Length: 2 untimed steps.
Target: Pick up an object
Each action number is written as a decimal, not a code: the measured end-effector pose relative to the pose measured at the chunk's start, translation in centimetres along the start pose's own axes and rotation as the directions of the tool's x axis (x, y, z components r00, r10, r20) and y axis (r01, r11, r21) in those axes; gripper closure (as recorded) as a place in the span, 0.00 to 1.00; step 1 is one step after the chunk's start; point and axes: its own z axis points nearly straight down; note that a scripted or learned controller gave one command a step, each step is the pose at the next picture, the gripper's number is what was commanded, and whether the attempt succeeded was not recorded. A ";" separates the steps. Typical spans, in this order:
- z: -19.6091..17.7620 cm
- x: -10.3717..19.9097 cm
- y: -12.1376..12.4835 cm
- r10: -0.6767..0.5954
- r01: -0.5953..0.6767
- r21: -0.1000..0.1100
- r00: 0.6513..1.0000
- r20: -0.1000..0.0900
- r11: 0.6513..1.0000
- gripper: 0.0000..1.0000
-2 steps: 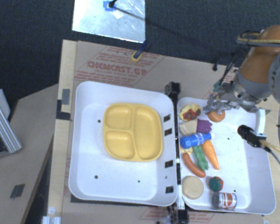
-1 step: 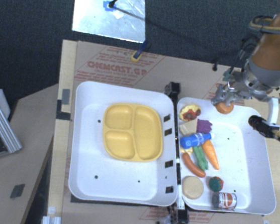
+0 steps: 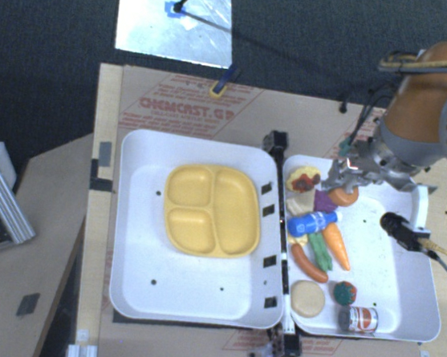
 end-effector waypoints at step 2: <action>0.3 3.4 -4.1 0.005 -0.005 -0.002 1.000 0.001 1.000 1.00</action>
